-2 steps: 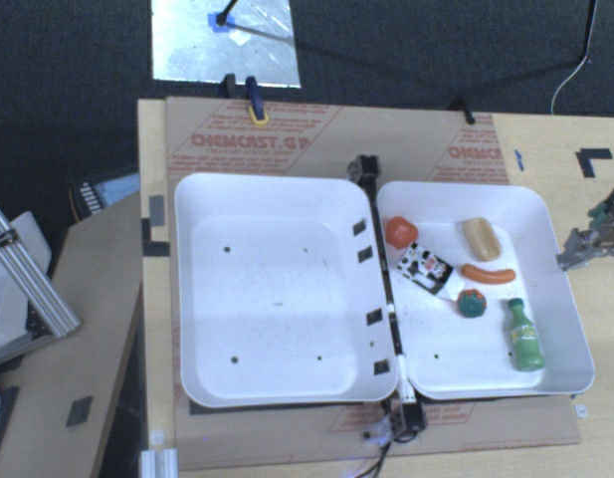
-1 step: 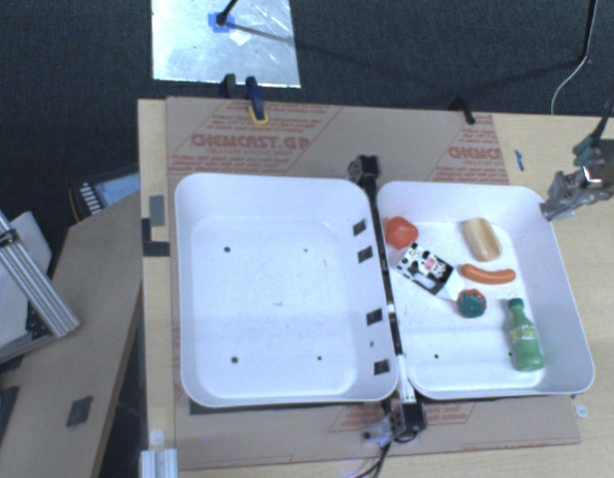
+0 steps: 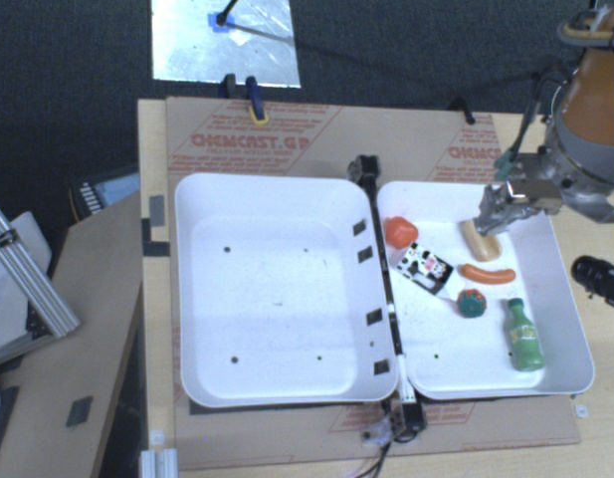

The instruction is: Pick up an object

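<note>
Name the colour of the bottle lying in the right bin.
Green, with a pale label: the bottle, seen in the camera view.

foil sheet (image 3: 225, 26) beyond bench | cardboard (image 3: 287, 132) under bins

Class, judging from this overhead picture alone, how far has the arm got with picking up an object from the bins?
Done: the gripper has reached the right bin and sits just above the tan bread-like piece. In hand: nothing visibly gripped; every item lies on the bin floor, including the orange sausage and green bottle. Left: close on an item and lift it.
</note>
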Robot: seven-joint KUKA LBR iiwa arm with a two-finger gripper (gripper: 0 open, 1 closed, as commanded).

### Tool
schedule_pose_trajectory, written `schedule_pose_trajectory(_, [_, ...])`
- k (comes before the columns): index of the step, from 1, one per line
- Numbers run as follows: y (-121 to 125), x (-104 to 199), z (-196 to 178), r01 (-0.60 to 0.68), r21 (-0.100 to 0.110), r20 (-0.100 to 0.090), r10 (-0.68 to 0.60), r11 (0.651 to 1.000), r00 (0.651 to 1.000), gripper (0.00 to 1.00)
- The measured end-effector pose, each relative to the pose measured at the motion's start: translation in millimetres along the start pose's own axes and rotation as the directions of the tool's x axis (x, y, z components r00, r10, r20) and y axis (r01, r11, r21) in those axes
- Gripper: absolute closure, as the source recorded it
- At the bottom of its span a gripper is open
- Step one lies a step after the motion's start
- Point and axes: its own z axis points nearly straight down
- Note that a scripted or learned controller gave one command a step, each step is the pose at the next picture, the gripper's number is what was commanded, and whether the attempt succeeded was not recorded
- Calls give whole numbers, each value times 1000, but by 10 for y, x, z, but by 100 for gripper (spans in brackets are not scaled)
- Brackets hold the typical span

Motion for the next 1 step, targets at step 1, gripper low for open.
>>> schedule_pose_trajectory(1, [-297,-843,122,-18,0,4,18,1000,1000,100])
